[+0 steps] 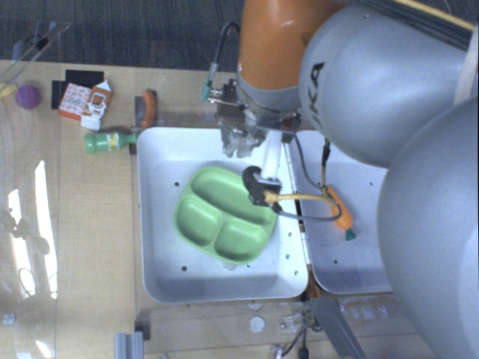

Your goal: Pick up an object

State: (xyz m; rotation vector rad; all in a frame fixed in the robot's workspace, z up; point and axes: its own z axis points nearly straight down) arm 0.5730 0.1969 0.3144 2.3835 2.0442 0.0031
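A green plate (223, 217) with three compartments lies in the left white bin (161, 223), slightly right of its middle. My gripper (239, 145) hangs over the back of that bin, just above the plate's far edge, and nothing shows in its grip. An orange carrot-shaped toy (341, 212) with a green tip lies in the right bin (352, 275), near its left wall.
Left of the bins, on the wooden bench, lie a green bottle (109, 140), a small red and white carton (84, 101), a purple ball (28, 96) and an orange-handled tool (148, 108). The arm's bulk covers most of the right bin.
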